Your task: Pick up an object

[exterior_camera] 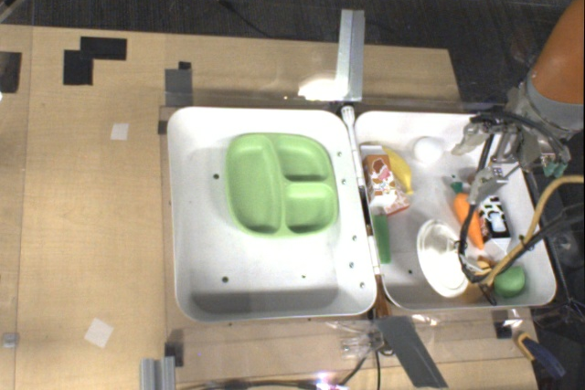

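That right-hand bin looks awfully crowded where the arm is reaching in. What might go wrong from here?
Two likely troubles. The gripper is down among things packed close together: an orange piece, a white bowl and a green ball. It may nudge one aside or catch two at once. Also, it works near the right bin's far wall, so a thing could get pushed against the rim instead of lifted.

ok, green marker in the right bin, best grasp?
Take the marker mid-barrel, from straight above, the hand's fingers closing across its narrow width. It lies flat and lengthwise hard against the bin's left wall, with the snack box at its far end, so wall-side clearance looks tight. Nudging it off the wall first may help.
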`<state>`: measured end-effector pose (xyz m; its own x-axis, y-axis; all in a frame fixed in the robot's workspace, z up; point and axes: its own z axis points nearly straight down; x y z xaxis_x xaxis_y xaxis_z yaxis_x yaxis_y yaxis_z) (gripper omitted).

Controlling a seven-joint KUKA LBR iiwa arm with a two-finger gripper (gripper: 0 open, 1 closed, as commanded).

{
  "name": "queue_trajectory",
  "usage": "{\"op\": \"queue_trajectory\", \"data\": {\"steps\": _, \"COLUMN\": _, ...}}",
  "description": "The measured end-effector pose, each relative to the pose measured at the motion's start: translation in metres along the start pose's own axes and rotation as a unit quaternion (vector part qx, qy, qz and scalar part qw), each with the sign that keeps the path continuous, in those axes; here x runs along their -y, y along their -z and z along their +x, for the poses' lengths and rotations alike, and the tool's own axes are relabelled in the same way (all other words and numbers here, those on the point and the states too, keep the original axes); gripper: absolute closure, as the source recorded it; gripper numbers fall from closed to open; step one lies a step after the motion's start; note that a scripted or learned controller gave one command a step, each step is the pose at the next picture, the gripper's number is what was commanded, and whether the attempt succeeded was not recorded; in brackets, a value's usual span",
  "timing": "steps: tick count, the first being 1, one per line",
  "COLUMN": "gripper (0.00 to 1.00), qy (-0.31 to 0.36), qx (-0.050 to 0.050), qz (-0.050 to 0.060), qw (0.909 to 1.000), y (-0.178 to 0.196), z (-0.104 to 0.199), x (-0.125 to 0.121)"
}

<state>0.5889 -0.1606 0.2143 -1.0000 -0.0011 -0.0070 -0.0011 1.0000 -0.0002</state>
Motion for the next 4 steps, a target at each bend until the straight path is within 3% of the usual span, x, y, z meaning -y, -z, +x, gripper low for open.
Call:
{"op": "queue_trajectory", "data": {"steps": 1, "gripper": 0.00, "qy": -0.032, "qx": 0.001, "qz": 0.000, "qw": 0.9995, "y": -0.099, "z": 0.010, "x": 0.004}}
{"op": "queue_trajectory", "data": {"steps": 2, "gripper": 0.00, "qy": -0.093, "qx": 0.014, "qz": 0.001, "qw": 0.9956, "y": -0.120, "z": 0.043, "x": 0.006}}
{"op": "queue_trajectory", "data": {"steps": 3, "gripper": 1.00, "qy": -0.089, "qx": 0.016, "qz": 0.001, "qw": 0.9959, "y": -0.107, "z": 0.040, "x": 0.004}}
{"op": "queue_trajectory", "data": {"steps": 4, "gripper": 1.00, "qy": -0.089, "qx": 0.004, "qz": 0.000, "qw": 0.9960, "y": -0.047, "z": -0.015, "x": 0.012}}
